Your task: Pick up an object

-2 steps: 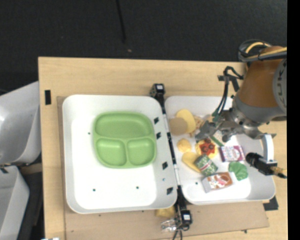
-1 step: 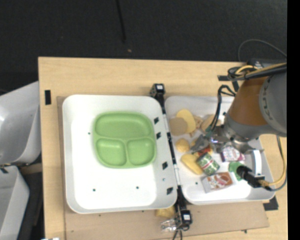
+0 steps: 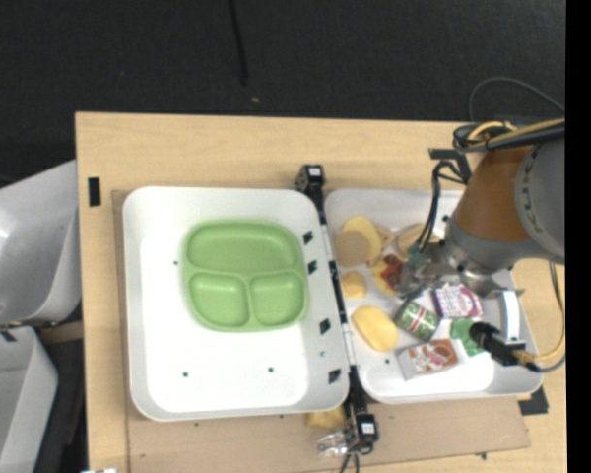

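Here the tool (image 3: 421,272) sits among right-bin (image 3: 374,382) clutter, beside the green can (image 3: 415,317); grip unclear.

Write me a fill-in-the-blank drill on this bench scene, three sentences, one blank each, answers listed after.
1. The green divided plate lies in the ____ bin as the camera sees it.
2. The plate has ____ compartments.
3. The arm reaches over the ____ bin, among the yellow pieces and small packets.

Missing words: left; three; right
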Tool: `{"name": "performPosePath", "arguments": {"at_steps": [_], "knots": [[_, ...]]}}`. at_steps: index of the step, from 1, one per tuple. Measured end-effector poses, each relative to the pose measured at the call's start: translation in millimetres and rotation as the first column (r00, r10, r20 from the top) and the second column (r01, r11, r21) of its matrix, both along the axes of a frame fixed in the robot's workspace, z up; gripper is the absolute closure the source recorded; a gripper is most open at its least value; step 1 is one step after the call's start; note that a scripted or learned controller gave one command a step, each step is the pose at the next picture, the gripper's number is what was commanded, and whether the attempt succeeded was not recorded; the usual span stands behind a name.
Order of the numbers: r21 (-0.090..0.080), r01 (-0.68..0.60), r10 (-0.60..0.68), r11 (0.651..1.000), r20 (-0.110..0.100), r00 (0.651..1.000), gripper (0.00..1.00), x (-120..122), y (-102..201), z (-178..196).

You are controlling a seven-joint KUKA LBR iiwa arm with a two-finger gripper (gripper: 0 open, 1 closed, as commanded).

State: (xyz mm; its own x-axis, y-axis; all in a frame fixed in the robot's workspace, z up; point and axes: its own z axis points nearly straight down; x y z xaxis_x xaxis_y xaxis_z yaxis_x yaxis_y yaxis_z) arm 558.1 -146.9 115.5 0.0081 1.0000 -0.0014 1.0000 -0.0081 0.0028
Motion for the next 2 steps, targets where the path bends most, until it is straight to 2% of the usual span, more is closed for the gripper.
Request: {"name": "performPosePath", "arguments": {"at_steps": [1,2], "knots": [[0.004,-0.019,0.019,1.0,0.006,1.0,1.0,-7,101,91],[0.004,-0.017,0.017,1.0,0.0,1.0,1.0,-23,169,110]]}}
